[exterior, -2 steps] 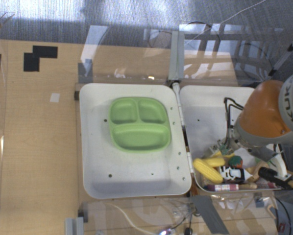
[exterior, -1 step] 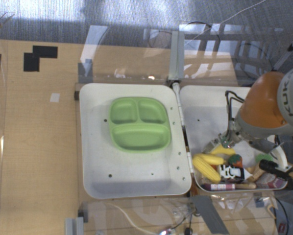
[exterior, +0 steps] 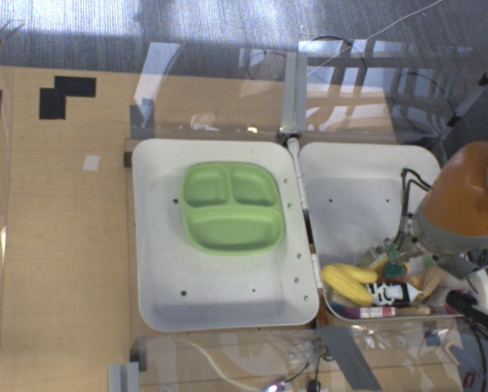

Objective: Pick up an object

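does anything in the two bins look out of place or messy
Nothing looks spilled or broken. The green divided plate lies flat in the left bin. The right bin's objects, a yellow banana among them, are piled in its near corner under the arm.

Matt green plastic divided plate (exterior: 232,207) in a smooth white plastic bin (exterior: 158,243); pale wood-grain tabletop (exterior: 56,243); glossy yellow plastic banana (exterior: 346,282) in the right bin (exterior: 350,178)

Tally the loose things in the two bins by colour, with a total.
Green: 1, the divided plate in the left bin
Yellow: 1, the banana-shaped toy
Black and white: 1, the small item
Pink: 1, the marker
Total: 4 clearly distinguishable
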Tool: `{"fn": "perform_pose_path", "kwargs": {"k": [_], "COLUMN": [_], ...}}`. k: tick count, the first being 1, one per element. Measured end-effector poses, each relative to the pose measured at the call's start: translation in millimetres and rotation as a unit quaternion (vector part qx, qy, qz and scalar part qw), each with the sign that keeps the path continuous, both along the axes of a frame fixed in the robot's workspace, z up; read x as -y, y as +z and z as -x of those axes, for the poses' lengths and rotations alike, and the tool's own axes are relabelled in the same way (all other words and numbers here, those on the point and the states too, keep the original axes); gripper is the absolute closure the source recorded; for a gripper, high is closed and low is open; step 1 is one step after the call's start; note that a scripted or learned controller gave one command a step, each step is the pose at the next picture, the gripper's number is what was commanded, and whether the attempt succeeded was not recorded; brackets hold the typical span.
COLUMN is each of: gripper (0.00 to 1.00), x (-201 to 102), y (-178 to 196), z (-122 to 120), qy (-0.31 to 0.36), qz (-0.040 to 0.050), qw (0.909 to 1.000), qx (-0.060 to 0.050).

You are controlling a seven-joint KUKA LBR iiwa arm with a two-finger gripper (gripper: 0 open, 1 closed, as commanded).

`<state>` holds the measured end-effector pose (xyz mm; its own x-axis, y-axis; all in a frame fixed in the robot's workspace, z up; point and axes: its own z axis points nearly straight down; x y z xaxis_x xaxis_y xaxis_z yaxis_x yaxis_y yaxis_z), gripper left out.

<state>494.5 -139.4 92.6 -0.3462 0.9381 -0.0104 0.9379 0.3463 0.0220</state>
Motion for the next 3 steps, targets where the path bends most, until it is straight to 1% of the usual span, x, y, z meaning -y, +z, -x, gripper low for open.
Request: {"fn": "perform_pose_path", "kwargs": {"k": [1,2,3], "gripper": [0.00,0.00,0.00], "x": [-14,18,-28], "y": [0,28,-1], "z": [-39,-11,-32], "qy": [0.060,0.078,-0.139], "qz": [0.0016,0.0008,-0.0028], "qw": [0.9982,0.9969,0.9903], "qx": [-0.003,-0.009,-0.005]}}
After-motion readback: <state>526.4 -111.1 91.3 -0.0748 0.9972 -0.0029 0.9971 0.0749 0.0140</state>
